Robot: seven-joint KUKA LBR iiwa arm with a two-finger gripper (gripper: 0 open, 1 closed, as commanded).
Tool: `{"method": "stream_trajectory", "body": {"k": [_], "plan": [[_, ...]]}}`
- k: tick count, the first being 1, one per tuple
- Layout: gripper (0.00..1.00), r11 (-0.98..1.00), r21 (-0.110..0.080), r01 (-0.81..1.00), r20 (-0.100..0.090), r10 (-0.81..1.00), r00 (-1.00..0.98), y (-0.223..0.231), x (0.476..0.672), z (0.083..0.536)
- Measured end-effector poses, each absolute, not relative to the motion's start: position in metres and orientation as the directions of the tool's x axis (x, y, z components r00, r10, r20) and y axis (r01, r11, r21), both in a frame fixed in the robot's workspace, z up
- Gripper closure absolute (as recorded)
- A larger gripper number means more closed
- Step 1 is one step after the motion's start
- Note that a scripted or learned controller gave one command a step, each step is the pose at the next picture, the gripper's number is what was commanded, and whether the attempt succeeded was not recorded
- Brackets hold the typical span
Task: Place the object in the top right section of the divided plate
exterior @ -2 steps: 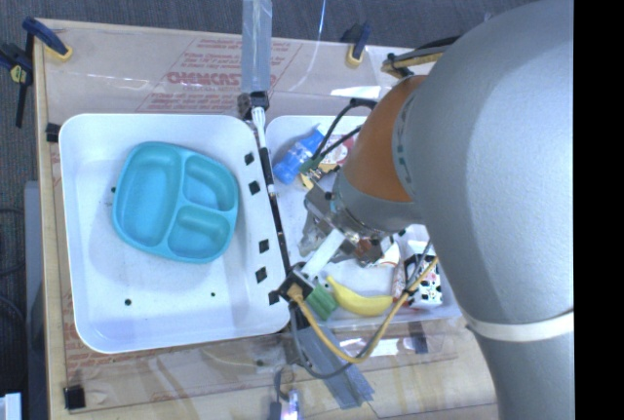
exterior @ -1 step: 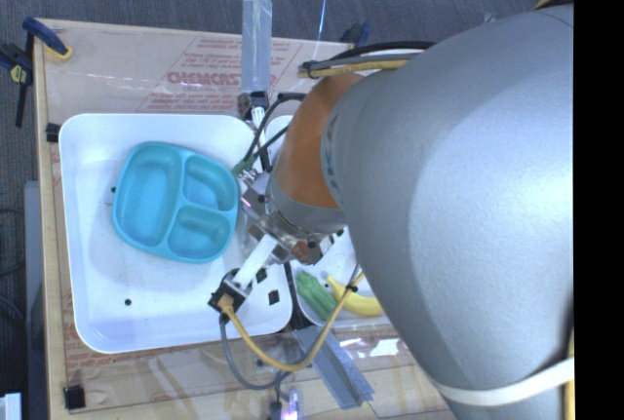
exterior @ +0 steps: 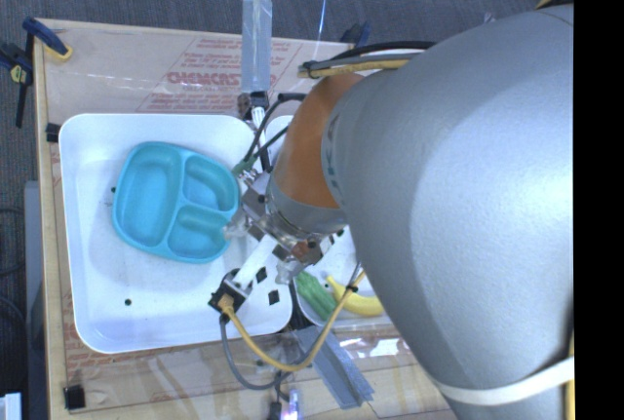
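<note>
White bin (exterior: 88,213) holds a light-blue, three-section divided plate (exterior: 175,202).

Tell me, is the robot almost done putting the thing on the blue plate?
Not yet. The blue divided plate sits in the left bin with nothing showing in any of its sections, so no placing looks done. The arm hangs over the gap between the bins, its wrist hiding the claw. A green and yellow object lies beneath it on the right. Getting an object into the top right section remains.

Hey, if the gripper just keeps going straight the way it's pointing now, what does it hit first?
Probably the floor of the right bin, beside the green and yellow objects. The gripper points downward, its tips hidden, so depth is unclear.
</note>
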State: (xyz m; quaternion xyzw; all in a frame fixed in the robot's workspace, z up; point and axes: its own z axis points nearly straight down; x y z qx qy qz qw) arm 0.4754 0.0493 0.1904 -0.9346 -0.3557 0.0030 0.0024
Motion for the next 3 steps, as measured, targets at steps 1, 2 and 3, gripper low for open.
{"method": "stream_trajectory", "body": {"k": [1,2,3], "plan": [[0.00,-0.309,-0.001,0.951,0.001,0.951,0.309,0.035,0.477,0.276],[0.00,-0.267,-0.006,0.964,-0.002,0.964,0.267,0.063,0.493,0.221],[1.00,-0.259,-0.009,0.966,-0.003,0.966,0.259,0.064,0.493,0.230]]}}
